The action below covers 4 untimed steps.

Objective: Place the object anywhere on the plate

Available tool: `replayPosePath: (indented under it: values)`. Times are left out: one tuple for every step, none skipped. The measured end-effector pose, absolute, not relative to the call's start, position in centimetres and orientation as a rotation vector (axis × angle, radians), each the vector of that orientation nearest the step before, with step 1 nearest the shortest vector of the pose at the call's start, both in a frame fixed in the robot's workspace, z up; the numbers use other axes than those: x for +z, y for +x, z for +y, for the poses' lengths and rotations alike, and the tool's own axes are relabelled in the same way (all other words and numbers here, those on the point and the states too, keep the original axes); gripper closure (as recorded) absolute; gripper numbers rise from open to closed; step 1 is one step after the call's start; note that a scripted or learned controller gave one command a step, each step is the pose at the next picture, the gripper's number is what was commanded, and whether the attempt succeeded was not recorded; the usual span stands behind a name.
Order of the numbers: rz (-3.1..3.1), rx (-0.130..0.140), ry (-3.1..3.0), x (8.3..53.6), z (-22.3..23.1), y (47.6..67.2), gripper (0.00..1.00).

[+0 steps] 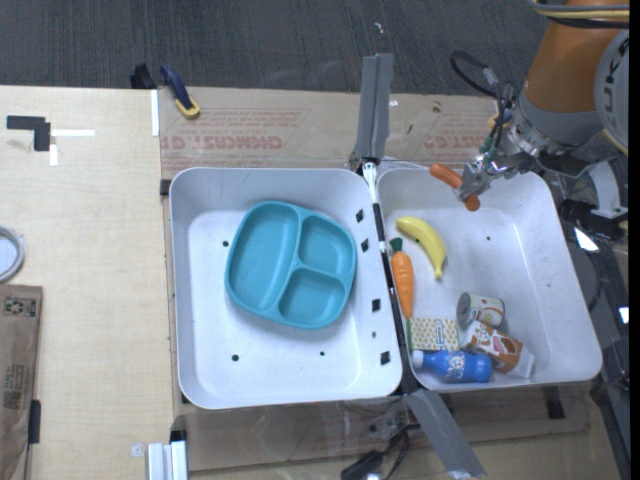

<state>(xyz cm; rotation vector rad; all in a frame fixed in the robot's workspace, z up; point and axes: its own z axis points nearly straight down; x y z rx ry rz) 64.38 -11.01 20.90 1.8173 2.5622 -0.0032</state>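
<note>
Gripper [470, 180] hung over the right bin's [545, 268] far edge.
Finger state unclear beside an orange piece [446, 176]; plate [290, 264] sat mid left bin [200, 298].

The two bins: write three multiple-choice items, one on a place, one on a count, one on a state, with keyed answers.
1. Where is the blue plate?
A. left bin
B. right bin
C. on the bench outside both bins

2. How many compartments does the plate have?
A. two
B. three
C. four

3. How does the banana lie?
A. on the plate
B. between the gripper's fingers
C. loose on the right bin's floor

Answers: 1 A, it sits mid left bin; 2 B, ridges split it in three; 3 C, it rests apart from the gripper.
</note>
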Motion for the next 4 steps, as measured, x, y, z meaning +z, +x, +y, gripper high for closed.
replayPosePath:
  values:
    - [2.706, -0.002, 1.598, 19.1, -4.4, 56.1, 1.0]
    - [2.691, -0.002, 1.621, 19.0, 1.7, 59.8, 1.0]
    - [2.831, -0.002, 1.364, 19.3, 7.1, 57.6, 1.0]
    - [2.831, -0.002, 1.365, 19.3, 7.1, 57.6, 0.0]
